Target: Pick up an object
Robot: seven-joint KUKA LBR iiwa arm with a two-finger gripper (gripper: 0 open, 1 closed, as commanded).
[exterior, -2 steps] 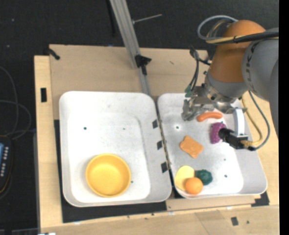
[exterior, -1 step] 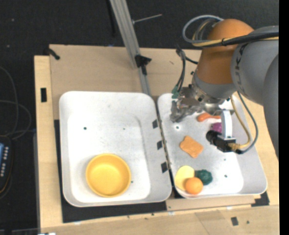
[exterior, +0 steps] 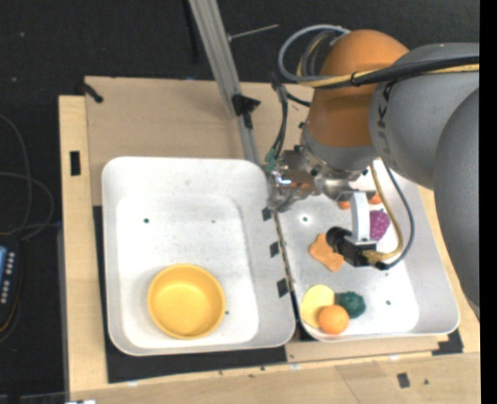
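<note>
The yellow bowl (exterior: 186,300) sat in the left white bin (exterior: 130,225) on the tabletop (exterior: 147,116). Across the divider from the bowl, in the right white bin (exterior: 425,301), an orange ball (exterior: 333,319) touched a pale yellow round piece (exterior: 317,295), with a dark green lump (exterior: 351,303) just beside them. Farther from the bowl lay a flat orange piece (exterior: 324,251) and a purple thing (exterior: 378,223). The claw (exterior: 286,190) hung beyond the bowl near the bins' shared edge; whether it was open or closed could not be told
</note>
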